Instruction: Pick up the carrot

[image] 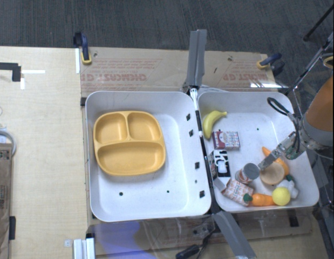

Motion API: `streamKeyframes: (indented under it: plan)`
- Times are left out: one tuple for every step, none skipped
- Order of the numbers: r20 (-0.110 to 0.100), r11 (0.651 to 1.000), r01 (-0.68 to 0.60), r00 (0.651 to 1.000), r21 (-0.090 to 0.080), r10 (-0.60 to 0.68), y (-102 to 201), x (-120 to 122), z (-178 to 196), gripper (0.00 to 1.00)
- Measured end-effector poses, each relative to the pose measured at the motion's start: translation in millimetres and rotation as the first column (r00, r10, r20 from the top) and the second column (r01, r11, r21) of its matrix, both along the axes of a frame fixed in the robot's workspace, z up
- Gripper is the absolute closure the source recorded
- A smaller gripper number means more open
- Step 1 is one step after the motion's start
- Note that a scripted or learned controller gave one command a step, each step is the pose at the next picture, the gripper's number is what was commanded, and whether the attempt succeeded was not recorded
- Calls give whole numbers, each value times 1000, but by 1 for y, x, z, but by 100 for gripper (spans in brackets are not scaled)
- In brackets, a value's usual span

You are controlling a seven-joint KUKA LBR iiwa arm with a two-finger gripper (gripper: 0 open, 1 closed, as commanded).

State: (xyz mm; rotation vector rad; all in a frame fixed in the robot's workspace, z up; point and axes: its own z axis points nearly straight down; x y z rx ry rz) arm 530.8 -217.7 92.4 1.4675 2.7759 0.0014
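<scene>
Carrot: I see it (262, 199) lying flat near the front edge of the right bin (247, 104), wedged between a small packet (237, 190) and a yellow lemon-like ball (281, 196), touching or nearly touching both

Claw: my gripper (272, 157) is low over the bin's right half, above a round tan piece (272, 174) and an orange item (268, 152); I cannot tell how far it is open, nor whether it grips anything

Offset: the carrot sits nearer the front rim than the claw, close by

Approach: I would straddle the carrot across its narrow width, mid-length

Risk: I judge the neighbours likely to be nudged, or caught instead

Left bin: yellow divided plate (129, 143), not involved
</scene>
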Motion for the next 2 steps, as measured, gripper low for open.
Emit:
streamKeyframes:
  plan:
    - [2, 1000, 2, 1000, 0, -2, 0, 1, 9, 100]
    - [0, 991, -132, 991, -1, 132, 55, 10, 111, 100]
